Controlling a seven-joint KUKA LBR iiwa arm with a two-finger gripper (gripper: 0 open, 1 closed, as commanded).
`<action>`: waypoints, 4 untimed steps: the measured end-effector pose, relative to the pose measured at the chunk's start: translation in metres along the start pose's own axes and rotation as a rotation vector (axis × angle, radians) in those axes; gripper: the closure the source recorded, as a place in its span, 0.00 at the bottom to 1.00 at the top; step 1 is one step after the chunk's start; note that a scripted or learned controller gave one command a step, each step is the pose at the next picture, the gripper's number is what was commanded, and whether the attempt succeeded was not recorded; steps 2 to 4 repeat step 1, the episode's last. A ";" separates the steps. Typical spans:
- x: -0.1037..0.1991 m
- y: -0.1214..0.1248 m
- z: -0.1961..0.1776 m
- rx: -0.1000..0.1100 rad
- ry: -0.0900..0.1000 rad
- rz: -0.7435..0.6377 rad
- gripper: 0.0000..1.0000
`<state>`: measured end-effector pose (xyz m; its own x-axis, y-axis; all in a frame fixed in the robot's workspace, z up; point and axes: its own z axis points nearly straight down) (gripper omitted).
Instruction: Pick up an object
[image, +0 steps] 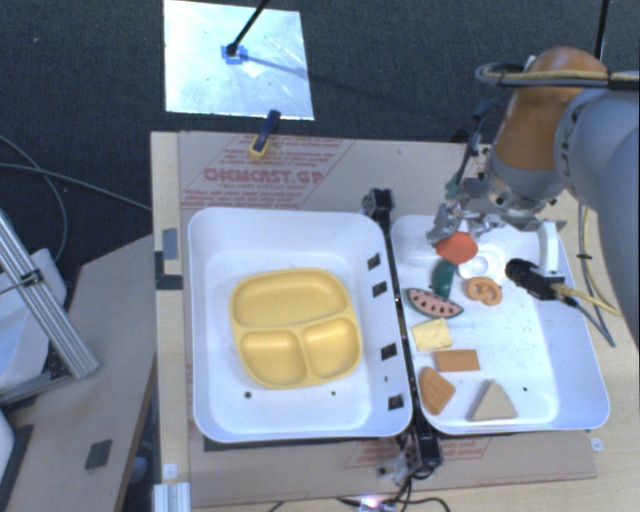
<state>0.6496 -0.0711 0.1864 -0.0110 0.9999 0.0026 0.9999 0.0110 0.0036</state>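
Two white bins sit side by side, and over the right bin (590, 400) the gripper (455, 232) seems to pinch a red-orange toy (460, 247) (the grip looks shallow), so it could slip onto the white ring (476, 266) beneath.

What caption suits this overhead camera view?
Grey arm's pincer poised over a red-orange toy in the right bin; yellow tray left.
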 end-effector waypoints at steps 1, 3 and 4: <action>0.025 -0.098 0.002 0.010 0.000 0.010 1.00; 0.025 -0.098 0.002 0.010 0.000 0.010 1.00; 0.025 -0.098 0.002 0.010 0.000 0.010 1.00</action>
